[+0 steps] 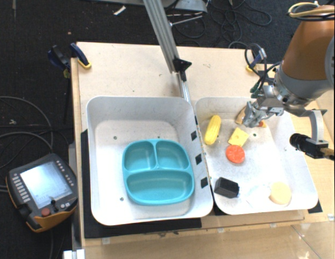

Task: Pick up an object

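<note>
a teal divided tray lies in the left bin. left of the bench, on the dark floor, sits a teach pendant with a lit screen — cables around it. a clamp grips the bench's far left corner.

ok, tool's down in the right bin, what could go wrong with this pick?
1. The tool sits low at the back of the right bin, beside the yellow wedge; it may nudge it rather than grasp.
2. The wedge, red round piece and banana lie close together, so a grasp could catch two.
3. The bin's back rim is close; collision is possible.
</note>
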